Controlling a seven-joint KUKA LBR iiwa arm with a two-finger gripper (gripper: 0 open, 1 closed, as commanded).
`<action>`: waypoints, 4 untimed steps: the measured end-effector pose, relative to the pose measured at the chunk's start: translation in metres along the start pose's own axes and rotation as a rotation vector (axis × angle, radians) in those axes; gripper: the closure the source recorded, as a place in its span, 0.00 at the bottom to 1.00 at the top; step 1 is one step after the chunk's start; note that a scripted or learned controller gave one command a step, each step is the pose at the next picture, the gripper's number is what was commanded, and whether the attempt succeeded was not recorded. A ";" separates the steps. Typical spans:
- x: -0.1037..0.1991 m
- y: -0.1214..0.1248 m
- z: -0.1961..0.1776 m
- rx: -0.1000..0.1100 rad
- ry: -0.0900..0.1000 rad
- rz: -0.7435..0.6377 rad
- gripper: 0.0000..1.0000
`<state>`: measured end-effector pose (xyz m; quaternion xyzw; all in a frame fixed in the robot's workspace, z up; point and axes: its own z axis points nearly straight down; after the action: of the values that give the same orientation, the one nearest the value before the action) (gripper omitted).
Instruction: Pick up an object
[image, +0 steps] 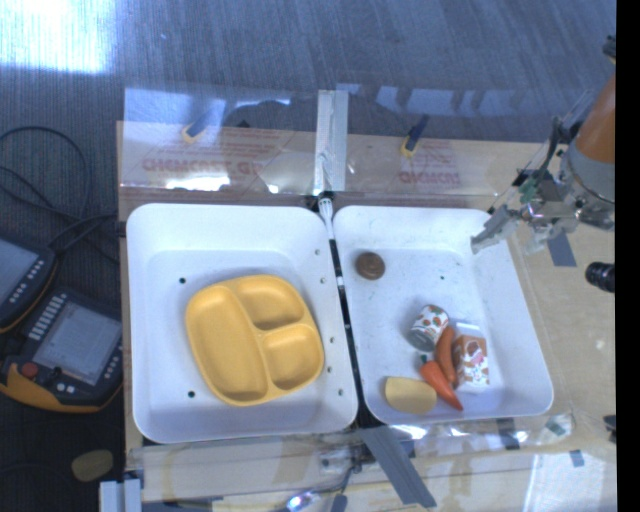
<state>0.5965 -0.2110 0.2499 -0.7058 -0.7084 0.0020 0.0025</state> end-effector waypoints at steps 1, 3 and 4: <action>-0.012 -0.019 0.113 0.000 0.001 -0.211 0.00; 0.068 -0.096 0.161 -0.023 -0.012 -0.317 0.00; 0.070 -0.094 0.155 -0.020 -0.006 -0.319 1.00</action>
<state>0.5008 -0.1413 0.0958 -0.5842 -0.8116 -0.0033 -0.0065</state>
